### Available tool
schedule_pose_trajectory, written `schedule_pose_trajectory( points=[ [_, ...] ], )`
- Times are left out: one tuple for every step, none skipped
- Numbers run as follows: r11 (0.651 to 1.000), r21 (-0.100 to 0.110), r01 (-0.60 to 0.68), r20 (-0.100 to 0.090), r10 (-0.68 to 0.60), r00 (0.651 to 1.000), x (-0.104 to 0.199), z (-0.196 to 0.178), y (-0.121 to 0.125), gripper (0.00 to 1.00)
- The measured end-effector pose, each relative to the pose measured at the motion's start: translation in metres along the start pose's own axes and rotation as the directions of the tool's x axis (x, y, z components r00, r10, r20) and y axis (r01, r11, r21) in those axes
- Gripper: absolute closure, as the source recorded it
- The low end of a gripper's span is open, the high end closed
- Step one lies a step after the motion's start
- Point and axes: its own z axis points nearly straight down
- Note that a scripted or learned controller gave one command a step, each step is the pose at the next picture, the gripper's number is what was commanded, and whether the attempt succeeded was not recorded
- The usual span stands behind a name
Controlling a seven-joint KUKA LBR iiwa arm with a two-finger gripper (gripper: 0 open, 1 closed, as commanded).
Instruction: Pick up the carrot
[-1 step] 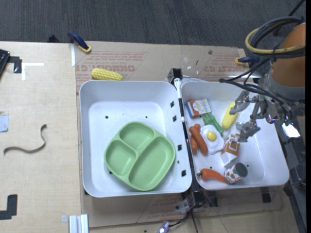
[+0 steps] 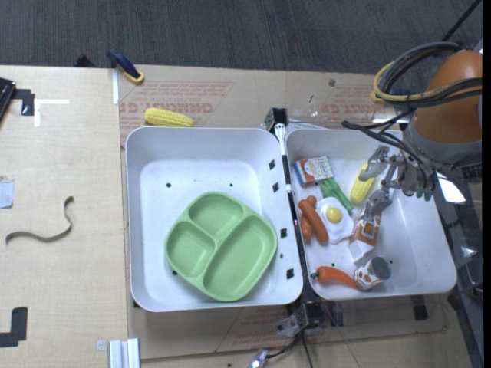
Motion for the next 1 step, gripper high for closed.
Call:
schedule_pose_trajectory(
  points=[
    [1.0, 0.0, 0.031, 0.003, -0.031, 1.0, 0.0317, 0.0565, 0.0497, 0.0]
  ],
)
